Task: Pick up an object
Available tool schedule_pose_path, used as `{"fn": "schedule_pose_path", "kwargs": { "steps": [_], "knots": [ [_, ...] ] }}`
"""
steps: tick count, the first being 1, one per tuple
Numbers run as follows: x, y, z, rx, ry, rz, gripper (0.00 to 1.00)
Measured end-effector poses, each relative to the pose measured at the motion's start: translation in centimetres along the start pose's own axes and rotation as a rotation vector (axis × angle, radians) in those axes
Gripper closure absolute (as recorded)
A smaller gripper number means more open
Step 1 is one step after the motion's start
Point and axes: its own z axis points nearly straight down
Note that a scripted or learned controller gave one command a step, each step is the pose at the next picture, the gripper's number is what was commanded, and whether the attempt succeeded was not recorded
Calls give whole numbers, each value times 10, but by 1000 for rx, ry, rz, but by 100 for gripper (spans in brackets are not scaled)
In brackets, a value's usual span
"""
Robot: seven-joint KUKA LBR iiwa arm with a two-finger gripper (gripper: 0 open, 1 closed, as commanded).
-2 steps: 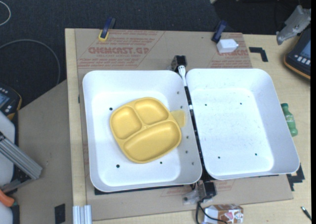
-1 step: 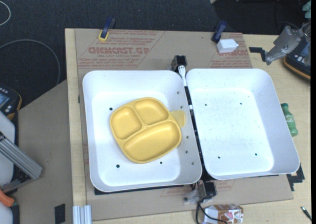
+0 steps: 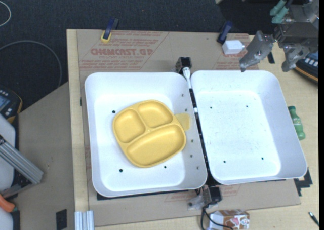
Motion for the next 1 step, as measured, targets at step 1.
{"fn": "schedule_pose_path", "kwargs": {
  "steps": [1],
  "knots": [
    [-4, 1, -11, -4, -2, 8, 100]
  ]
}}
